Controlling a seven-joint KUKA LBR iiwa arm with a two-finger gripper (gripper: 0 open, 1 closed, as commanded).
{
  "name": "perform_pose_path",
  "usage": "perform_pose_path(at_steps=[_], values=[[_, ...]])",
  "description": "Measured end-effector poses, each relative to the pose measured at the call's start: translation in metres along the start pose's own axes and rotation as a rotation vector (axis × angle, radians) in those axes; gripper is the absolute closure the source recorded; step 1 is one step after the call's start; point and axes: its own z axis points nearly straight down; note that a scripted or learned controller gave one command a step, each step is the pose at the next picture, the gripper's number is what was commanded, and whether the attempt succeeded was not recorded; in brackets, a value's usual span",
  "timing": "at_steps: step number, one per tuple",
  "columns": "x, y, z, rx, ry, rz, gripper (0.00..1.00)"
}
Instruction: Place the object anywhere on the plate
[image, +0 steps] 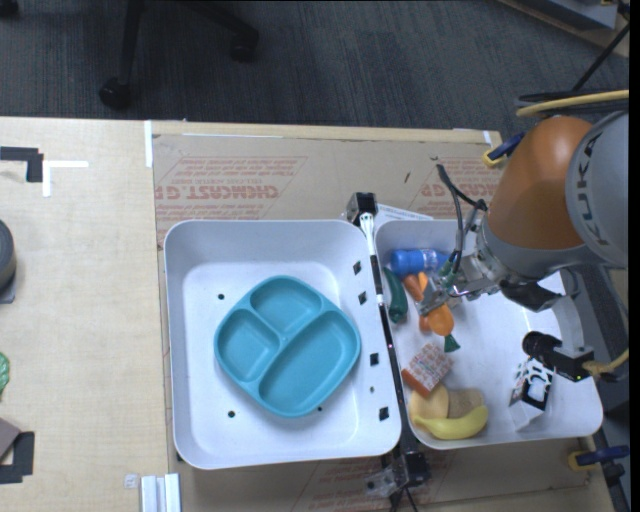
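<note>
Carefully now: your end effector sits low in the right bin, right at the orange toy carrot.

Whether it is gripping or loose you cannot tell from this angle, since the wrist covers it, so treat the carrot as not yet secured; it lies touching or just under the tool, between the blue bottle and the small red-and-white box. Judge the grasp before you lift: the green vegetable crowds one side and could snag. Rise straight up to clear the divider between the bins, then carry left to the blue plate in the left bin, and release low over any compartment so nothing rolls off.
</note>
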Motion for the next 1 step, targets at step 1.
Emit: perform_pose_path(at_steps=[1], values=[[-0.0001,-0.0001,0.0000,0.000,0.000,-0.001,0.00]])
